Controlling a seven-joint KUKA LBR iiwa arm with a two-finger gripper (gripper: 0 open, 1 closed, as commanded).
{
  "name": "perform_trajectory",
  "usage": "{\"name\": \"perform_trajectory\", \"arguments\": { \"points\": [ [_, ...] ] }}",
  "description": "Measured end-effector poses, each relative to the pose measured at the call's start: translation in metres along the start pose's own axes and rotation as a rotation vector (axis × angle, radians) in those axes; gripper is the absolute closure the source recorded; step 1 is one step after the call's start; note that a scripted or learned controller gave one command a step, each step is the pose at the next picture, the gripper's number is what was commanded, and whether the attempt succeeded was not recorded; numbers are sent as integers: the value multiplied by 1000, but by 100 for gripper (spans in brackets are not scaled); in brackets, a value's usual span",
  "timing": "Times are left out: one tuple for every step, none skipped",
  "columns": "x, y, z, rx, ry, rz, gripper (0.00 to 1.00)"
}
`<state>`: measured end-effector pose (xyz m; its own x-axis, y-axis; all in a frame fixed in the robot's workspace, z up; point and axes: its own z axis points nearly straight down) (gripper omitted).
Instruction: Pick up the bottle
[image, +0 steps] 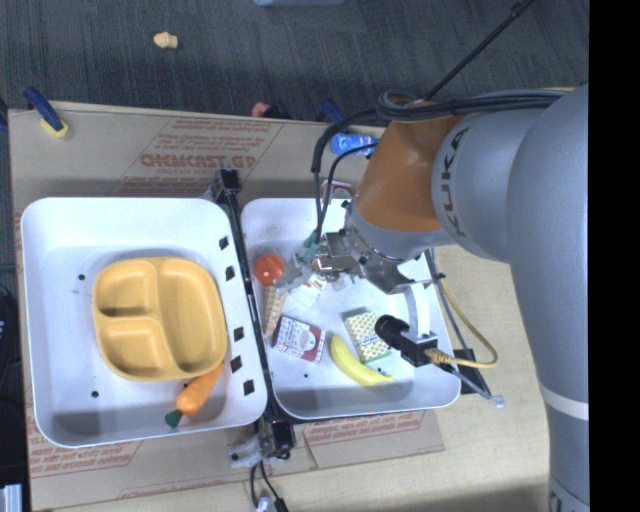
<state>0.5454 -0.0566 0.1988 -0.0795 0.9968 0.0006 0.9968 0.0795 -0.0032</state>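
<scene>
Two shallow white bins stand side by side on the surface, and the gripper hangs low in the right bin. The bottle, as I judge it, is the small pale clear thing just beside the gripper, to its lower left, between a round red-orange ball and a red-and-white packet. Its long axis is too blurred to judge. Whether the gripper is apart or together, I cannot tell.

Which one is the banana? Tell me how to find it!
Look in the white bin on the view's right, near its lower edge. The banana lies there, just below a red-and-white packet and a green-and-yellow box. It is the only plain yellow, curved thing in that bin.
</scene>
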Motion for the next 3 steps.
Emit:
{"name": "perform_trajectory", "arguments": {
  "points": [
    [0, 0, -10, 2, -1, -5, 100],
    [-55, -44, -59, -2, -1, -107, 100],
    [-43, -65, 1, 1, 1, -363, 100]
  ]
}}
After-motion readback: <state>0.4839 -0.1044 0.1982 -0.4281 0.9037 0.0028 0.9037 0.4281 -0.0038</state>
